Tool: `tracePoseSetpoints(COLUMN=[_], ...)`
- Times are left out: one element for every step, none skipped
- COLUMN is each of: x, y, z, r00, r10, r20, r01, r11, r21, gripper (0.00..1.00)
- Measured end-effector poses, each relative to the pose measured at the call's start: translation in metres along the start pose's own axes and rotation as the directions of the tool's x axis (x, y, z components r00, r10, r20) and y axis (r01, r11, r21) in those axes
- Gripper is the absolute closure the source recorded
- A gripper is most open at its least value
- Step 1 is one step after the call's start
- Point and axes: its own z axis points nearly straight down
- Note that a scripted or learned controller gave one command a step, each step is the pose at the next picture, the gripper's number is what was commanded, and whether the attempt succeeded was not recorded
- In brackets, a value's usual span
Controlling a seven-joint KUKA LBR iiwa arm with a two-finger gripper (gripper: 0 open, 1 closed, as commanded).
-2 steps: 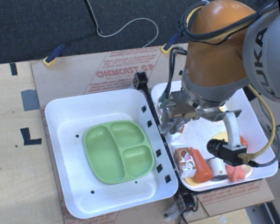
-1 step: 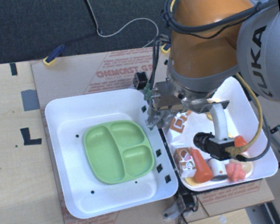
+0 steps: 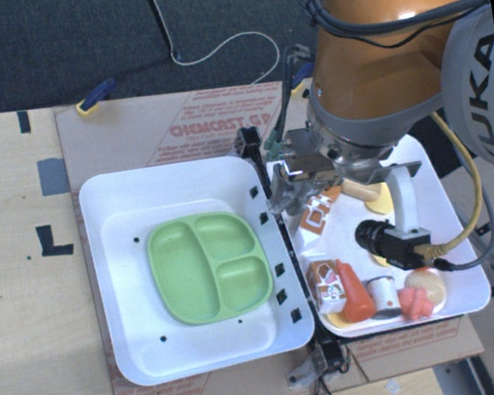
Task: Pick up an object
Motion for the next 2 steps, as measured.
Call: tracePoseSetpoints(x=[0.000,0.033], y=[0.000,0.000], z=[-0.008,0.005], r00=[1.000,1.000], r10=[0.000,-0.001], r20=[0.001,0.001], r01=[0.000,0.001], r11=[1.000,1.000], r21=[0.003,0.004], gripper=[1.00,1.00])
